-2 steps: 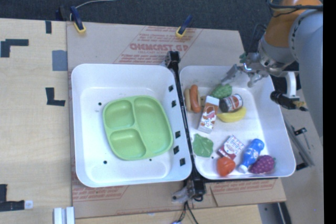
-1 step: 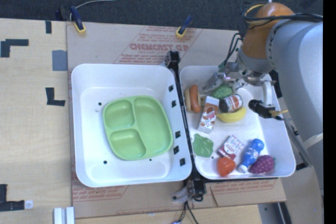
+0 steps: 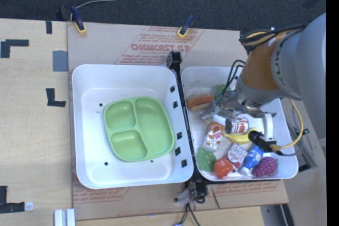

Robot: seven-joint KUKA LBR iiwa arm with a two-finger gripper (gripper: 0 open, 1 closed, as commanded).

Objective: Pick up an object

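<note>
A grey robot arm [image 3: 286,71] with an orange band is seen reaching from the right into the right bin [image 3: 290,166] of two shallow white plastic bins set side by side on a counter [image 3: 32,135].

The pincer [image 3: 233,114] is lowered among a heap of small toy foods; whether it is apart or together cannot be told. A smooth orange sausage shape [image 3: 199,100] lies just left of it, and a small printed carton [image 3: 214,136] just below. A curved yellow banana [image 3: 238,138], a glossy green leafy piece [image 3: 206,157], a red-orange rounded piece [image 3: 223,168], a blue-capped packet [image 3: 251,159] and a knobbly purple grape bunch [image 3: 265,166] are crowded along the near side. In the left bin [image 3: 85,82], a matte light-green plate [image 3: 139,128] with three rounded compartments is laid flat. Brown printed cardboard [image 3: 153,45] is spread beneath both bins.
</note>
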